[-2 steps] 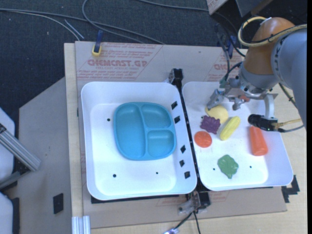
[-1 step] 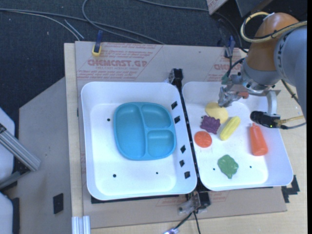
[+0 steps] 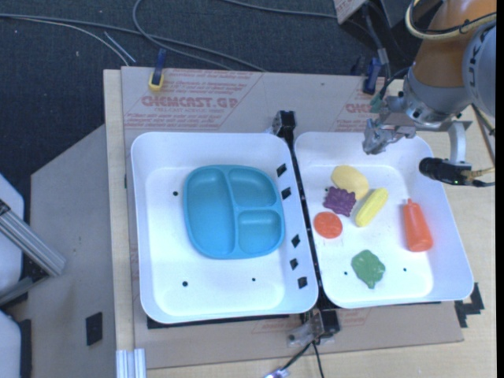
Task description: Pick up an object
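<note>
Gripper (image 3: 381, 140) hangs over the far edge of the right bin (image 3: 449, 286), near its back left corner. Fingers small and dark from here; cannot tell whether they stand open or closed. Nothing visible between them. Grey arm (image 3: 445, 93) with orange band comes in from the upper right.

Nearest the gripper, a little toward the camera: yellow lemon (image 3: 350, 179). Touching its near side, purple grapes (image 3: 339, 201). Just right of the grapes, yellow corn (image 3: 371, 207) lying at a slant, one end close to the lemon. Below the grapes, orange round slice (image 3: 327, 225), flat on the floor of the bin. Farther forward, green broccoli-like piece (image 3: 368, 267), apart from the others. Along the right side, orange carrot (image 3: 416, 226), lengthwise, well apart from the cluster.

Left bin (image 3: 150, 211) holds a blue divided plate (image 3: 234, 210), three compartments, sitting mid-bin. Black clips run along the seam between the bins.

Both bins rest on a cardboard sheet (image 3: 205, 93) with red print, a yellow-blue clamp (image 3: 157, 75) at its far left edge. Cables (image 3: 197, 6) loop on the dark floor behind.
</note>
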